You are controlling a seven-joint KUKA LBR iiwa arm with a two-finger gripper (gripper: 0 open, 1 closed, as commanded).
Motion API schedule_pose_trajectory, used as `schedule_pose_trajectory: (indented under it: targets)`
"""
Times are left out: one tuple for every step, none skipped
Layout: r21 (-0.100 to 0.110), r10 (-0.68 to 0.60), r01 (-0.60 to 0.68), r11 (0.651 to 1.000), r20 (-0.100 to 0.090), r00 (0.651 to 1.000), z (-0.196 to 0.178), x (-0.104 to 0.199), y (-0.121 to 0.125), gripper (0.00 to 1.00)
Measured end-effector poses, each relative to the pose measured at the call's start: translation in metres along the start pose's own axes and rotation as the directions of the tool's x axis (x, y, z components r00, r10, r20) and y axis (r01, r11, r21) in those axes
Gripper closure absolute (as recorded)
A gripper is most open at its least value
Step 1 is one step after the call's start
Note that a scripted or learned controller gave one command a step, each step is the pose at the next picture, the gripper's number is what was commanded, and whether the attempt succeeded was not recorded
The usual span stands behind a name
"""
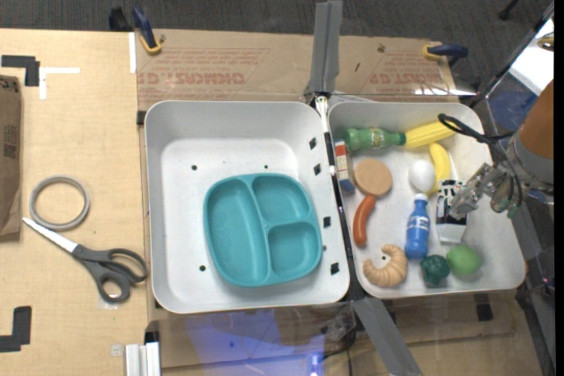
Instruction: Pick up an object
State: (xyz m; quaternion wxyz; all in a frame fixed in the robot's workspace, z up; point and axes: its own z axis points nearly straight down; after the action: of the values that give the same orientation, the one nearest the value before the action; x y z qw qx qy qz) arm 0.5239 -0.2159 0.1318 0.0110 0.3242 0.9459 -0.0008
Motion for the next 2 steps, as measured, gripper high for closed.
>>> schedule_pose_trajectory:
  targets:
    - [0.0, -0.002, 0.002, 1.0, -0.006, 1.0, 0.002, 0.002, 0.001, 0.0]
    - [-0.007, 0.135, -0.135, 0.991, 0.002, 0.991, 0.028, 0.017, 0.045, 0.0]
